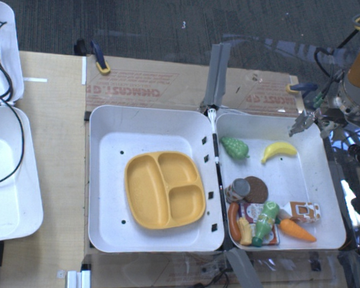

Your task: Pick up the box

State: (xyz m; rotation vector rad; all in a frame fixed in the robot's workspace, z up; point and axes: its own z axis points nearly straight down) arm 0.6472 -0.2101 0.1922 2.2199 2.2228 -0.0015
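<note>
Two bins sit side by side: the left bin (104,184) carries a yellow tray (164,188), the right bin (333,180) carries the clutter. Your box (304,212) is the small white-and-orange carton near the right bin's front right corner, lying flat with a carrot (297,230) touching its front edge and a green bottle (264,223) just beside it on the left. The gripper (304,122) hangs over the bin's far right rim, well apart from the box; at this size you cannot tell how it is set, and nothing shows in it. Judge the box as light, thin-walled card: stiff across its edges, likely to dent on its broad faces, and apt to slide on the smooth floor. Take it across the two short sides, clear of the carrot, with a straight descent.
</note>
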